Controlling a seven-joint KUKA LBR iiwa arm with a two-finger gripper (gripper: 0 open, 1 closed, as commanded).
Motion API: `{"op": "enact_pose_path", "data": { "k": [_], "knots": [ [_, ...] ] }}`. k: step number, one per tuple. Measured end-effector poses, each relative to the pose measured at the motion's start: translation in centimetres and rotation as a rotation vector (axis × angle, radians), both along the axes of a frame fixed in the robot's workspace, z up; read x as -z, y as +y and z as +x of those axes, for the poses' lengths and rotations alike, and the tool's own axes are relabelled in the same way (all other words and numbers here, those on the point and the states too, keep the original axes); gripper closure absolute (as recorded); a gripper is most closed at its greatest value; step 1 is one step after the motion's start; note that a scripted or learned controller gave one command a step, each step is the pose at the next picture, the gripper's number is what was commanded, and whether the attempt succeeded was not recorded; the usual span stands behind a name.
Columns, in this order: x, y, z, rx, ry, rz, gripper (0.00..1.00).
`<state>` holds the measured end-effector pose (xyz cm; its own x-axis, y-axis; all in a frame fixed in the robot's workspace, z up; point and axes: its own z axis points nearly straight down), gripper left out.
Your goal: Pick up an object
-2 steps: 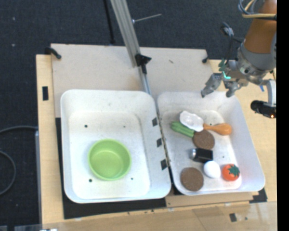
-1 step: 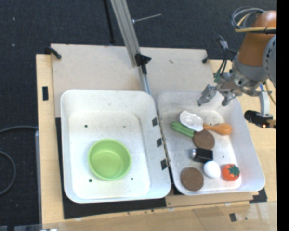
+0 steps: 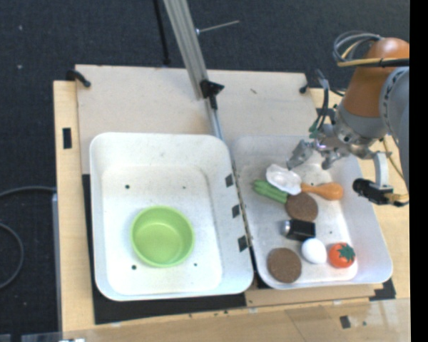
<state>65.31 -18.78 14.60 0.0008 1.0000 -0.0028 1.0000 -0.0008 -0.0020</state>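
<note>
Gripper hangs over the far end of the right bin, near its far edge, fingers spread apart, nothing between them. Arm comes in from the right.

Objects cluster in the middle and near half of the right bin, all on the near side of the gripper. Nearest candidates: white piece, just near-left of the fingertips, and carrot, almost straight below them toward the near edge. Carrot's long axis runs left-right across the bin, fat end toward the right wall, thin end pointing left at the white piece; the two look touching or nearly so. Green pod lies left of the white piece, long axis slanting from far-left to near-right, close to the bin's left wall.

Further toward the near edge: brown disc, black block, white egg, second brown disc, tomato by the near right corner.

Left bin holds a green bowl in its near half, well apart from the gripper.

Judgement: the carrot is the likely pick; the move is a short drop toward the near edge, with fingers closing across the carrot's short axis. Risk: crowding by the white piece.
</note>
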Motion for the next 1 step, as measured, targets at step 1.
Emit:
{"op": "enact_pose_path", "data": {
  "k": [1],
  "knots": [
    [4.63, -0.13, -0.02, 0.001, -0.001, 0.001, 0.00]
  ]
}}
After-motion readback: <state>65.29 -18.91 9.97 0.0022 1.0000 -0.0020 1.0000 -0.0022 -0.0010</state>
